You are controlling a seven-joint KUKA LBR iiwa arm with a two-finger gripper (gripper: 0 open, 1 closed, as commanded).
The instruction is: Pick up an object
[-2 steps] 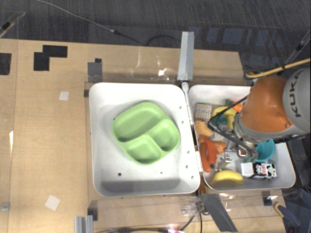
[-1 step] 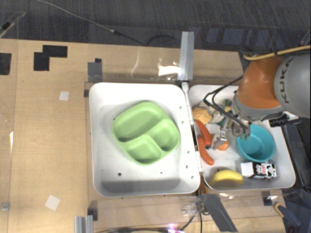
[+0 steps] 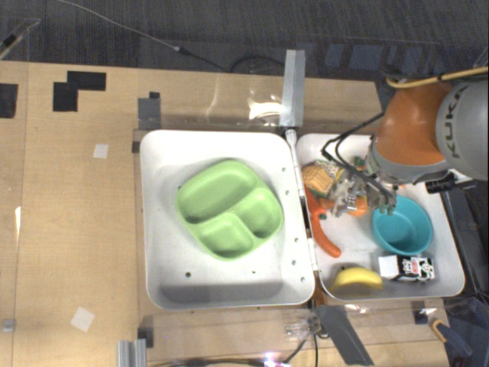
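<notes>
A light wooden tabletop point(image 3: 69, 228) fills most of the scene, its surface pale tan with a faint grain. Black square and stepped markers point(image 3: 79, 89) sit near its far left corner, and small pale squares of tape point(image 3: 100, 151) lie scattered on the wood. Beyond the far edge, dark grey carpet point(image 3: 229, 10) covers the floor, with a thin cable point(image 3: 114, 23) trailing across it. A grey metal post point(image 3: 293, 86) stands at the far side between the two bins, and small metal brackets point(image 3: 150, 112) sit at the corners. The lighting is even and soft, with a slight glare on the wood near the post.
</notes>
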